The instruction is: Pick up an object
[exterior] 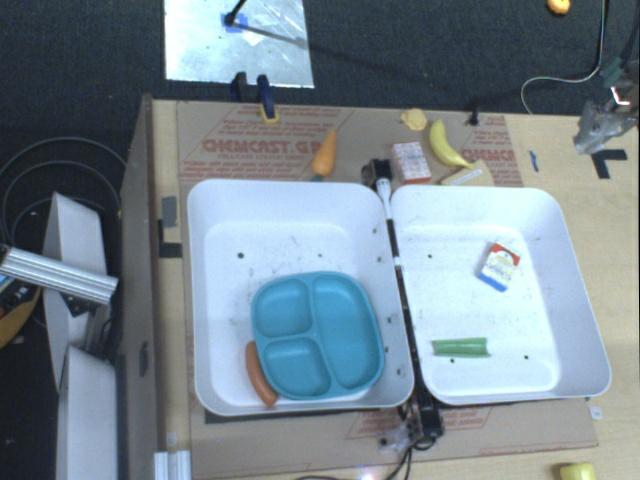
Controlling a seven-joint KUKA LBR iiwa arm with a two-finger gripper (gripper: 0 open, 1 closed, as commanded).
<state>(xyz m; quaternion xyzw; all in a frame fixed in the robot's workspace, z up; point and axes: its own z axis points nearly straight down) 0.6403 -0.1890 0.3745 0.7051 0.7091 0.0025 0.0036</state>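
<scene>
The left bin [210,268] holds a blue divided plate [315,333] near its front. An orange sausage-shaped piece [260,373] lies against the plate's left front edge. In the right bin [560,298] a small red, white and blue box [498,266] rests toward the right. A green stick [460,347] lies flat near the front of that bin.
Behind the bins on the cardboard lie a carrot [324,154], a small pinkish box [411,162], a banana [445,146] and a white marker [461,176]. A grey metal fixture with a cable [603,123] sits at the far right edge. A yellow object [577,471] lies at the front right.
</scene>
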